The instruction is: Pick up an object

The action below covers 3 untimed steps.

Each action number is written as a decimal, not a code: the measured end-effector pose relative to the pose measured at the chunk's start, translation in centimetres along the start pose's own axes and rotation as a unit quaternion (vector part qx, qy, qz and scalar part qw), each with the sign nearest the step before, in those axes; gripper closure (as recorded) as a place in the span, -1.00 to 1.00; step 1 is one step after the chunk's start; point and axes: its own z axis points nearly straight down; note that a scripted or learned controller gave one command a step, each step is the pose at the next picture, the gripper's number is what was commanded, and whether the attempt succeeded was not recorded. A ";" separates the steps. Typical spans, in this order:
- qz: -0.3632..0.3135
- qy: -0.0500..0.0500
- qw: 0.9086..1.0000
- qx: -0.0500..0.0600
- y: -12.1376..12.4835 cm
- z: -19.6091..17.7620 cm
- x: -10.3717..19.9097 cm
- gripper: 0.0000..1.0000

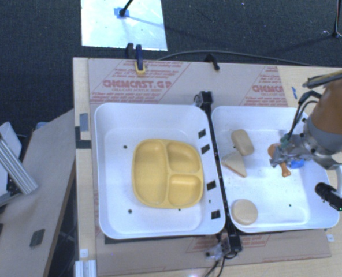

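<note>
The gripper [283, 154] hangs low inside the right bin [309, 215], near its middle and towards the right wall, with the grey wrist and the orange band of the arm [335, 111] just behind it. Whether it is spread or pressed together I cannot tell; the tip is a small dark cluster from here. Right at that tip sit an orange piece [274, 150] and a blue piece [296, 163], touching or nearly touching the gripper, but I cannot make out either one between its parts, so I would not call anything held.

Further out, to the gripper's left, a tan loaf [242, 142] lies with its long axis slanting up-left to down-right, and a wedge [235, 165] rests just below it, the two close together. A round biscuit [244, 211] sits well apart, near the bin's front-left corner.

The left bin [110, 172] holds a yellow divided plate [167, 173]. Both bins rest on the desk [263, 82].

To my eye the orange piece under the tip is the likely target; the loaf and wedge would need a move to the left.
</note>
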 end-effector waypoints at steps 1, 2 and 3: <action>-0.002 0.000 1.000 0.001 0.0 -4.2 -0.1 1.00; -0.003 0.000 1.000 0.000 0.6 -8.7 0.4 1.00; -0.004 0.001 1.000 0.001 0.9 -7.6 6.1 1.00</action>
